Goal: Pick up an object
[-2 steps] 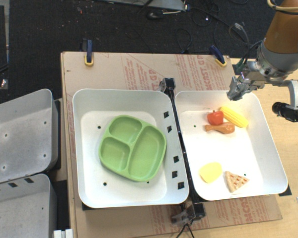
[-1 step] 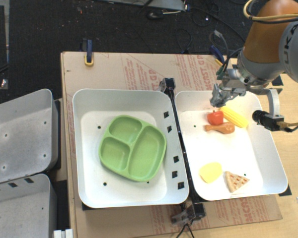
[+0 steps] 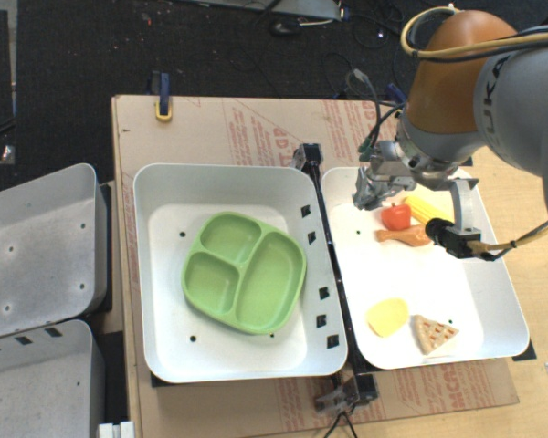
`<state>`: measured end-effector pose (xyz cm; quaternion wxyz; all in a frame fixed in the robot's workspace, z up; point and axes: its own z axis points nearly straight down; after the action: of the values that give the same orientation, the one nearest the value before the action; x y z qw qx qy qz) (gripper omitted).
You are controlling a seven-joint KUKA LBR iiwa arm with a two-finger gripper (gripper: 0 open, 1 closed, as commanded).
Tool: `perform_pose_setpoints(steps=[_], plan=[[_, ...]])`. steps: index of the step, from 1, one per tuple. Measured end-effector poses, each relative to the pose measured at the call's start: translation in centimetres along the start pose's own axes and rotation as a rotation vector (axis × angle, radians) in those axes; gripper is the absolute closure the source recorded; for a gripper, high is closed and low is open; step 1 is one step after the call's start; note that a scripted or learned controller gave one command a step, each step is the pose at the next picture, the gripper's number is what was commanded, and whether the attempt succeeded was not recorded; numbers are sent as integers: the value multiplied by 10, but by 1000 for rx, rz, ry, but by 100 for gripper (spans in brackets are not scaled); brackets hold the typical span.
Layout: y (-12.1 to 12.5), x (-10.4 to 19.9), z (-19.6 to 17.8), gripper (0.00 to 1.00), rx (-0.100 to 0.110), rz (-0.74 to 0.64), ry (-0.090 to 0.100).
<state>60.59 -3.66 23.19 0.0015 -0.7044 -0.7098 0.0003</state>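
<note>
At the left, the left bin [image 3: 155,272] holds a green divided tray [image 3: 245,272] lying flat near its middle, well apart from anything the arm is working on. A row of black clips runs down the divider between the two bins. In the right bin [image 3: 493,308], toward the near side, lie a round yellow piece [image 3: 387,317] and just to its right a tan wedge [image 3: 435,333], both well apart from the arm. At the far end of that bin the pincer [image 3: 376,192] hangs low over the far left corner, and from this angle I cannot tell whether it is apart or together; nothing is seen held in it. Just to its right sit a small red object [image 3: 396,216], an orange piece [image 3: 403,236] touching it on the near side, and a yellow object [image 3: 422,207] on the far side, partly under the wrist. The step in hand looks like the approach, before any grasp. The next move would call for shifting right and a little nearer over the red object, then descending squarely so that the neighbours are not pushed.
</note>
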Motion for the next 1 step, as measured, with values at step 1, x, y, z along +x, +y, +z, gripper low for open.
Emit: perform_pose_setpoints(steps=[1], plan=[[-12,50,-10,100,-1,-1,0]])
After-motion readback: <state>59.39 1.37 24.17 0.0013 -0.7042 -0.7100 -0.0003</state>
